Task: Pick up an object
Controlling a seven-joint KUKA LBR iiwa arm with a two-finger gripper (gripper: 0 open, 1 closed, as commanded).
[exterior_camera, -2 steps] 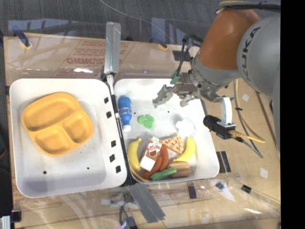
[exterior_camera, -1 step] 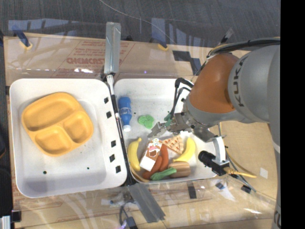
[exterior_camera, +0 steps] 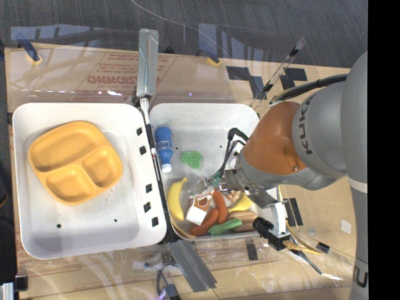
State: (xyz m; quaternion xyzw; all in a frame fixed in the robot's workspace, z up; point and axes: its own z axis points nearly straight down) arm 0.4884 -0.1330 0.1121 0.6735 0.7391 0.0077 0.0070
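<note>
Mostly hidden: tool (exterior_camera: 220,183) under orange wrist, over food pile (exterior_camera: 209,212) in right bin (exterior_camera: 187,114); grip state unreadable.

A divided tray (exterior_camera: 75,161) lies in the left bin (exterior_camera: 25,230); a bottle (exterior_camera: 164,146) in the right bin (exterior_camera: 206,112).

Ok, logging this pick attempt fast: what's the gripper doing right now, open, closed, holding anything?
Gripper: cannot be told; it is low over the food pile in the right bin.

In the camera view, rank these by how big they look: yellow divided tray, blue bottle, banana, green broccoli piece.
1. yellow divided tray
2. banana and blue bottle, too alike to rank; the banana is partly hidden
3. green broccoli piece
</note>
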